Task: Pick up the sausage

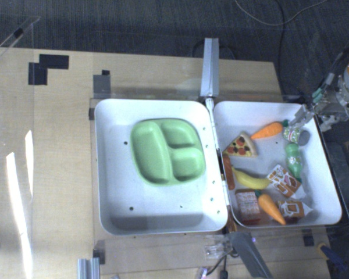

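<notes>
Working off the divider (pixel 211 133) between the bins: left of it sits the green tray (pixel 167 150); hugging its right side is the sausage (pixel 228 170), lying lengthwise; then pizza (pixel 242 146), banana (pixel 250 180), carrot (pixel 267 131); my gripper (pixel 307 114) hovers at the far corner, can't tell about my fingers; guessing that wall-hugging makes the grab awkward.

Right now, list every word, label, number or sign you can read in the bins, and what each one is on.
None can be read.
Two small cartons: printed fronts, too blurred to read.
Green bottle: label too small to read.
Pizza slice, carrots, green tray: no text visible.
</notes>
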You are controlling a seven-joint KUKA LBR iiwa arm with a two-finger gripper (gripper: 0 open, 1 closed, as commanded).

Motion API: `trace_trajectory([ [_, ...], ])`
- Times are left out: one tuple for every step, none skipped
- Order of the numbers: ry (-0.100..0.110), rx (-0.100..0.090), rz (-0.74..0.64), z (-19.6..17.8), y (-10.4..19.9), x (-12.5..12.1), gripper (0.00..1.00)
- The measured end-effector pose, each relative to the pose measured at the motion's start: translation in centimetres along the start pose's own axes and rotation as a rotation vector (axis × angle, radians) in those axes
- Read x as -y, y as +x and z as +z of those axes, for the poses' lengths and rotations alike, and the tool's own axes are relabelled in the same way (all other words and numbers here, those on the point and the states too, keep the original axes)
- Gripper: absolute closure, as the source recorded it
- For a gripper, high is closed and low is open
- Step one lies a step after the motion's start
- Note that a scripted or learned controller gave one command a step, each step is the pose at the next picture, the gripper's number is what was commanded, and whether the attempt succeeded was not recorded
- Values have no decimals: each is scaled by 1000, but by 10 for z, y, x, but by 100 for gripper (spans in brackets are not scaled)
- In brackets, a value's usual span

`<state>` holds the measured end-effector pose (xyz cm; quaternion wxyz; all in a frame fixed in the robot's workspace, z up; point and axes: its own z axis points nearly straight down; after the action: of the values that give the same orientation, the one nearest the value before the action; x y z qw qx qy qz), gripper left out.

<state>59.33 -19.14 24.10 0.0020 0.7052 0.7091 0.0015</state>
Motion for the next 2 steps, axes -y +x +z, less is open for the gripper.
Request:
trace_trajectory([
  [2, -1, -34, 97, 74, 32, 0],
  [0, 0, -75, 146, 90, -43, 0],
])
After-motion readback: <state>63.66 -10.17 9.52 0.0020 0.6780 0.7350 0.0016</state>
